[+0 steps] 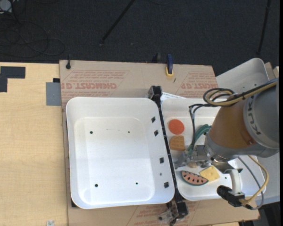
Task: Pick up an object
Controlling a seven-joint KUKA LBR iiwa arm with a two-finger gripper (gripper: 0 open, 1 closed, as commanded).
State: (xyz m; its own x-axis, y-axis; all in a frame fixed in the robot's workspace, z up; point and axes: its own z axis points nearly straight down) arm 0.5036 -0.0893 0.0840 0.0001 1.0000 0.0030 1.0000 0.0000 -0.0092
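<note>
The claw [194,160] sits low in the right bin [179,109], under the grey arm [247,126] with its orange band, and so much of it is hidden by the wrist and cables that I cannot tell how it stands or whether anything is in it. It is just above the watermelon slice [192,178] and the yellow wedge [210,174], and just right of the tan block [177,142]; whether it touches any of them is unclear. The orange disc [176,125] lies a little further up the same bin, apart from the claw. The left bin [115,149] has only bare white floor.

My reading is that the step in hand is the descent or the closing onto one of the clustered pieces, most likely the tan block or the yellow wedge. The next move calls for a firm hold on a single piece, then a straight lift clear of the bin wall and the black divider [162,145], without dragging the neighbours along.
</note>
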